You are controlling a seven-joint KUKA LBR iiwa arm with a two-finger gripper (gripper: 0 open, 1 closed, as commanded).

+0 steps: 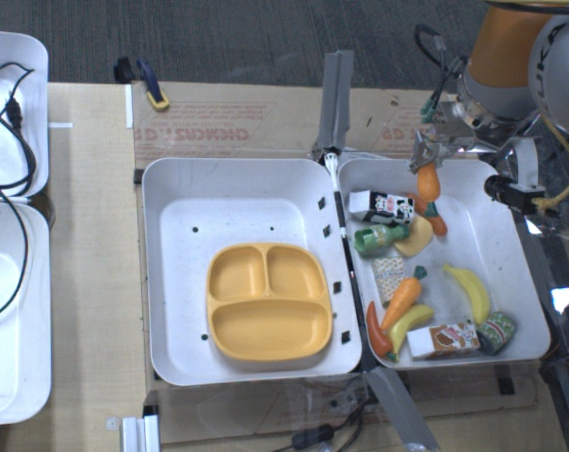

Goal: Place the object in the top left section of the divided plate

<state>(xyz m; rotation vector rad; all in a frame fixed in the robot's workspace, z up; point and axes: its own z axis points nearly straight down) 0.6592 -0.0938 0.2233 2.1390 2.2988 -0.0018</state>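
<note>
claw (426,161) pinching small orange carrot (428,185) by its top | likely light, stiff, slippery plastic | target: divided plate (268,301), top-left section

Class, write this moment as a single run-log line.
gripper: above right bin, shut on orange carrot-like toy | divided plate: left bin, top left section bare | step: carry pending

A dark grey carpeted floor (219,17) spans twelve o'clock beyond the pale wooden bench (87,252), where brown cardboard (228,125) with red lettering lies toward eleven, a blue-and-yellow clamp (151,83) grips its far edge, and white equipment (7,234) with black cables (7,130) sits at nine.
</note>
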